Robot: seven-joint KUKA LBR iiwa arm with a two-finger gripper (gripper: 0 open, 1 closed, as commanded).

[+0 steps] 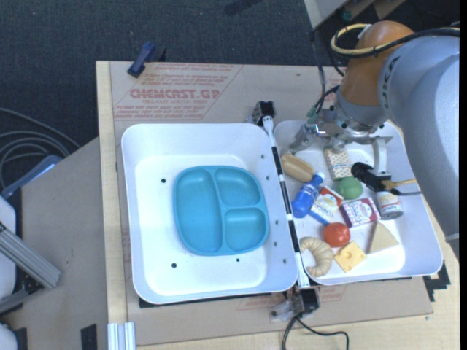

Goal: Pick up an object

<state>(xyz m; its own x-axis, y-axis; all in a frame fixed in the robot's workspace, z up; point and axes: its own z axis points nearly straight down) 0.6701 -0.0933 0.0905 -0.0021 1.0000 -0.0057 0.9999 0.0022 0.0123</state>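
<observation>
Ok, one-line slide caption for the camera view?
Gripper over right bin of toy food; blue divided plate in left bin.

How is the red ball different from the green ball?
The red ball is red, the green ball green. The red ball sits by the yellow block; the green ball lies farther up the view. Both are round and lie in the same bin.

grey arm (430,79), smooth rounded casing; orange band (368,68) above wrist, yellow cable (349,35) looped far side, silver gripper (341,138)

Blue divided plate (219,210) in left bin (146,143); end effector (343,133) over crowded right bin (417,257)
</observation>
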